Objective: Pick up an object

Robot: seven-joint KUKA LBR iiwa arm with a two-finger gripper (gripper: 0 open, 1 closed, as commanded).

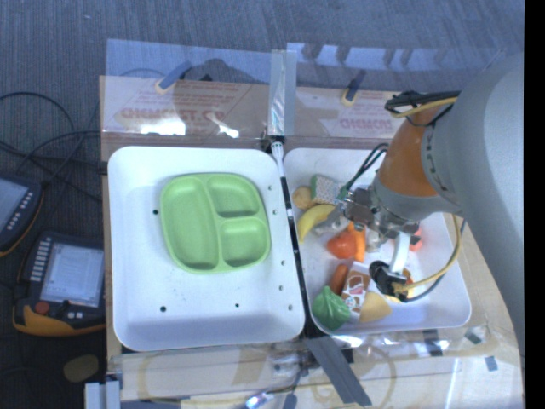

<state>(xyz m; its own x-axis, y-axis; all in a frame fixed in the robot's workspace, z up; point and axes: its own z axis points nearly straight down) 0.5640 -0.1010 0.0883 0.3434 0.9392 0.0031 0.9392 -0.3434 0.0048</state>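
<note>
The gripper is sunk among the toys in the right bin; its jaw state cannot be told; an orange toy lies just beside; a closing, then lifting, seems due.

We see small toy foods heaped in the right bin: a yellow banana near its left wall, an orange piece mid-bin, a green leafy piece by the front-left corner.

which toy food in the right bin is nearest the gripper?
The orange piece, right beside the gripper. The yellow banana lies further left; the green leafy piece sits at the bin's near edge.
</note>
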